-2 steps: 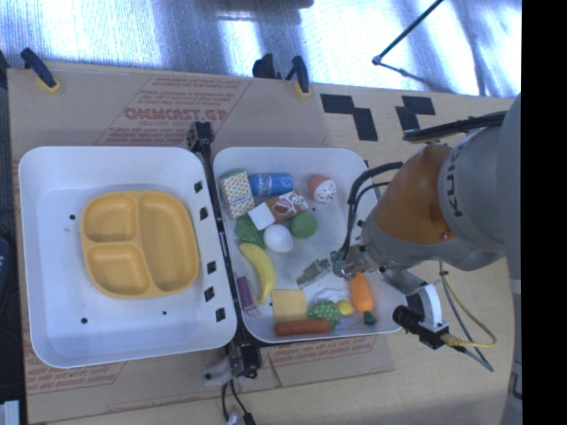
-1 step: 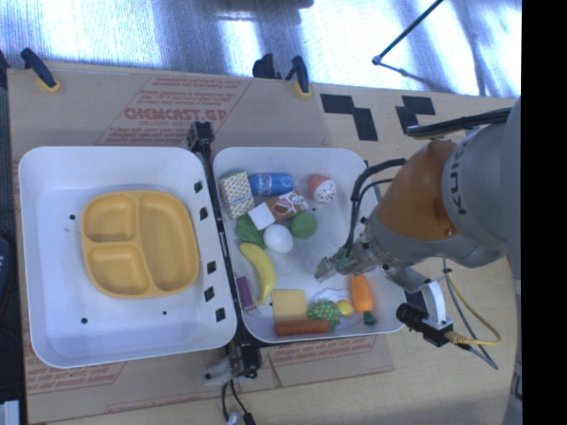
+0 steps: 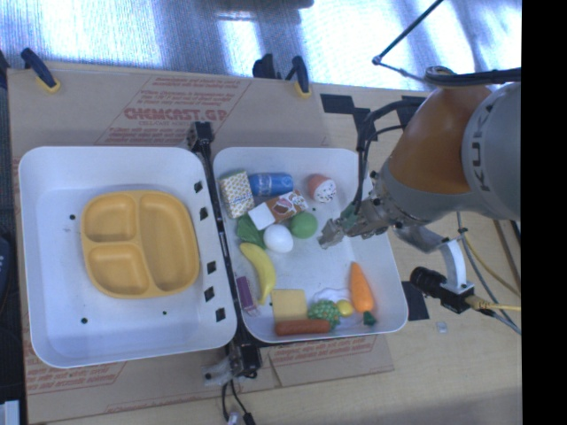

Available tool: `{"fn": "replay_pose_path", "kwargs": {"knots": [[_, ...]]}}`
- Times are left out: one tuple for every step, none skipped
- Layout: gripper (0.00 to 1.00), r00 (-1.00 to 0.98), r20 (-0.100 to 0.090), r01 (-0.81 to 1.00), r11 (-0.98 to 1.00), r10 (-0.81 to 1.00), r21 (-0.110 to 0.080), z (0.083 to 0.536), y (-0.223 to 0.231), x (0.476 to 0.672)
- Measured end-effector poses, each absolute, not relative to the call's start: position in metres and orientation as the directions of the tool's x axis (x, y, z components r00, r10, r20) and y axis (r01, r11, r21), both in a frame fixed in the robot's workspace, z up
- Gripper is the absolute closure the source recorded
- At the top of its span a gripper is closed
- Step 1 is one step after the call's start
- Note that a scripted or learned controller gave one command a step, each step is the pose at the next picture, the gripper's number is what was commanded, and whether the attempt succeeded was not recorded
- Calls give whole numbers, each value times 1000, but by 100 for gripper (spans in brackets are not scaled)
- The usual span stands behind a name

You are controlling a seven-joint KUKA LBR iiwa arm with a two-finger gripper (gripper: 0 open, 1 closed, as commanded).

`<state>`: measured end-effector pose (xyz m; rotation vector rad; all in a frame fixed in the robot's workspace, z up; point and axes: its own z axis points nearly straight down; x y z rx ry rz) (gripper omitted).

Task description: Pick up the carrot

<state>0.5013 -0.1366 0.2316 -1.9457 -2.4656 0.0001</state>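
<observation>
right bin [image 3: 232,162]: held the toy food | gripper [image 3: 334,232]: hovered mid-bin, nothing between its fingers, spread not discernible | carrot [image 3: 360,288]: lay just below-right of gripper, near the bin's right wall, long axis near-vertical in view, tip up

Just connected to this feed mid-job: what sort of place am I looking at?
Likely a robot lab test bench: two white bins clamped on cardboard, toy food such as a carrot and banana, and the arm's tool over them.
</observation>
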Motion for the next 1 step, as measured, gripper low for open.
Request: {"fn": "replay_pose_path", "kwargs": {"knots": [[100, -225, 2, 974, 225, 974, -4, 169, -212, 475]]}}
